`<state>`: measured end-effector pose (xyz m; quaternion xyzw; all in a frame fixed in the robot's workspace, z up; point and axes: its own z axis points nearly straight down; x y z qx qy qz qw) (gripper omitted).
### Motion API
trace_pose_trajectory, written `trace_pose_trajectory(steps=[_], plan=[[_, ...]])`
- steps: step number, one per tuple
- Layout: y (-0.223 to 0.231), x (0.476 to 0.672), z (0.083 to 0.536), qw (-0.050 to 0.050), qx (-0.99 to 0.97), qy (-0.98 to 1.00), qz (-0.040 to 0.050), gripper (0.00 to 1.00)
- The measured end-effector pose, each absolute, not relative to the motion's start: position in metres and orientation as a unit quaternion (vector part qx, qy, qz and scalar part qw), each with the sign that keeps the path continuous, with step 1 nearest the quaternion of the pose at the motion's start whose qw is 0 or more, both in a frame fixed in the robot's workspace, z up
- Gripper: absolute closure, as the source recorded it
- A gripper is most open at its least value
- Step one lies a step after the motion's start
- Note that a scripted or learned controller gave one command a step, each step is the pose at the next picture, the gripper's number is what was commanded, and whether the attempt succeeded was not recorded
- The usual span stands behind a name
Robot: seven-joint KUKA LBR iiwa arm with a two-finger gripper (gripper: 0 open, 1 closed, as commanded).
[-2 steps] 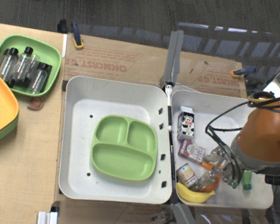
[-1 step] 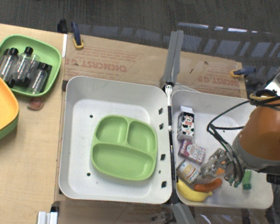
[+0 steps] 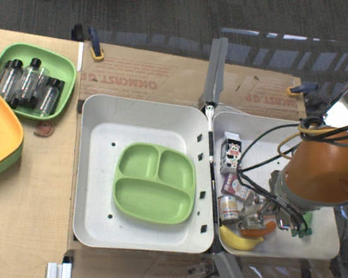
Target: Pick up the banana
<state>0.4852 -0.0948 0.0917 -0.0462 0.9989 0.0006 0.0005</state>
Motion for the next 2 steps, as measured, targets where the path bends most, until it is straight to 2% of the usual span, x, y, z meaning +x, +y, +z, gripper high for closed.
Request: trace_pose_trajectory(steps=[1, 2], plan=[[-0.104, 0.484, 0.229, 0.002, 0.072, 0.997, 0.0003, 1.0], [-0.093, 0.487, 0.109, 0.0, 0.119, 0.993, 0.0005, 1.0]])
